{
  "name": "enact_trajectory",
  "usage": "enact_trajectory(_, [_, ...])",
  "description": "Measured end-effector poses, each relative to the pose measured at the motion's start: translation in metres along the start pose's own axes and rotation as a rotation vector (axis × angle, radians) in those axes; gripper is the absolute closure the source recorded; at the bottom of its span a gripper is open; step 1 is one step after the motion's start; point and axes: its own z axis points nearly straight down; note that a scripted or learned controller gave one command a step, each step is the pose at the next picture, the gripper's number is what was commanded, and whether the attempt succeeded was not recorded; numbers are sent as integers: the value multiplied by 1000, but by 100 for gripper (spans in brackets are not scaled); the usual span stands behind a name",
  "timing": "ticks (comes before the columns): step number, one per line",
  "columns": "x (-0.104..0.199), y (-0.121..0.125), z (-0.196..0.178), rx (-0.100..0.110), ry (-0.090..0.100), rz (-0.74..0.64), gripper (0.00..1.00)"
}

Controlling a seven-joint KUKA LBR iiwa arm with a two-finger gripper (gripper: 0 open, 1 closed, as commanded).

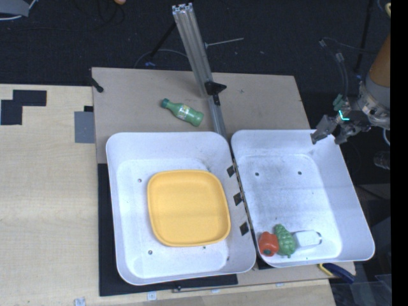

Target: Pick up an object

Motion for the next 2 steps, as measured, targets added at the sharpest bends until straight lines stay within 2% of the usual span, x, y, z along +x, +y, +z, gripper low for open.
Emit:
enact_trajectory(1, [0,0,0,0,0,0,0])
enact_trajectory(2, [7,-8,50,4,1,1,0])
